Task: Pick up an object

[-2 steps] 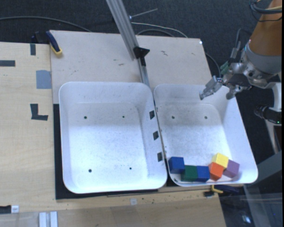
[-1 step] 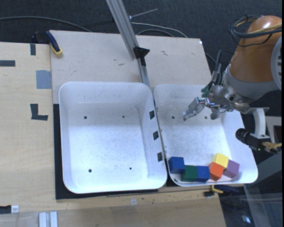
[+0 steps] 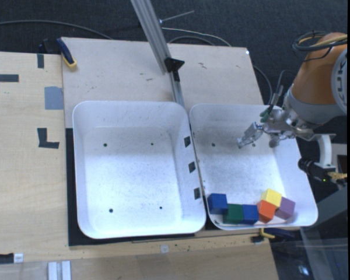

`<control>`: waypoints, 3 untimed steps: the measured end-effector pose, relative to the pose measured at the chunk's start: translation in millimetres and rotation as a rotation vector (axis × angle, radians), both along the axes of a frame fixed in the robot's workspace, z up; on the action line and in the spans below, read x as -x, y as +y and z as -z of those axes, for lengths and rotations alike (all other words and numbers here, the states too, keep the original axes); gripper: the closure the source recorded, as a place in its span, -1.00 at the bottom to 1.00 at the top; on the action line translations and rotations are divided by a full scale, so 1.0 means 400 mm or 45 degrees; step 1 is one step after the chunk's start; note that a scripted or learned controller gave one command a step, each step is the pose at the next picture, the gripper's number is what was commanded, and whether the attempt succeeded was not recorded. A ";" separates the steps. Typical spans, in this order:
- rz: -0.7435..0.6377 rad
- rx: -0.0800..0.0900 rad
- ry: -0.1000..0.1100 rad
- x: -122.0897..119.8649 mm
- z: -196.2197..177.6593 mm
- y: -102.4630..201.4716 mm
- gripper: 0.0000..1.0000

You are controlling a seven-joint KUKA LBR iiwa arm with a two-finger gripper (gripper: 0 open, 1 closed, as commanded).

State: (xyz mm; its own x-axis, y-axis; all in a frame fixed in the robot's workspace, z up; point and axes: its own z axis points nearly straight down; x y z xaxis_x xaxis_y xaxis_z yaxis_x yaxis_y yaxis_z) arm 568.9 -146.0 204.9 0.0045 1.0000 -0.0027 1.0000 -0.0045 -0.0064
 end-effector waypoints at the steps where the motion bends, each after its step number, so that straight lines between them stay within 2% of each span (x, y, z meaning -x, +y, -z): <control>1: -0.005 0.003 -0.018 -0.035 -0.290 -0.124 -1.00; 2: -0.009 0.000 -0.008 -0.034 -0.303 -0.117 1.00; 3: -0.012 -0.010 0.007 0.099 -0.104 0.061 1.00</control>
